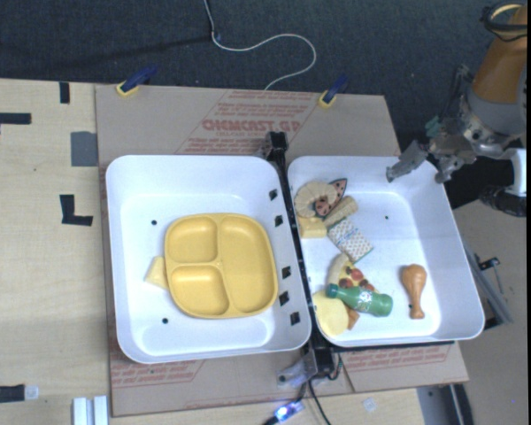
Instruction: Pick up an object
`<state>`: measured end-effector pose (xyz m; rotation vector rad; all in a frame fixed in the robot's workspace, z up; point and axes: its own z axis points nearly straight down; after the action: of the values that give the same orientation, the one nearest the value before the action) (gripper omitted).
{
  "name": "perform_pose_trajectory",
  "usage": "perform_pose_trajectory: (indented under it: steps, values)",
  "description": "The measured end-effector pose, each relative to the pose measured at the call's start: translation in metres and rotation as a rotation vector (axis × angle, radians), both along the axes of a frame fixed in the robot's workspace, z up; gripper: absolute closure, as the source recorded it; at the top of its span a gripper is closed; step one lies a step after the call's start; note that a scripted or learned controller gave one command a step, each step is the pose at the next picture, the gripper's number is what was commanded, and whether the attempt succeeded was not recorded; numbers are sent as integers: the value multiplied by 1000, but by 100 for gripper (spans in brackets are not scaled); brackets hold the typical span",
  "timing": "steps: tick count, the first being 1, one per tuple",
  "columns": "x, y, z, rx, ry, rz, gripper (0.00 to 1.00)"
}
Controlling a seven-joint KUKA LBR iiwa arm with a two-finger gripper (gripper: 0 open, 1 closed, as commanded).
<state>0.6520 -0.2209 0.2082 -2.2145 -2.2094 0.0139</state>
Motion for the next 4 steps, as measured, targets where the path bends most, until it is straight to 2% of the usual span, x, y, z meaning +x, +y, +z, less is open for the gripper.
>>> perform_pose_trajectory:
  steps: [1, 4]
  values:
    - [3, 0, 10, -3, -14, 4, 0]
    - [-7, 6, -126, -5, -13, 6, 0]
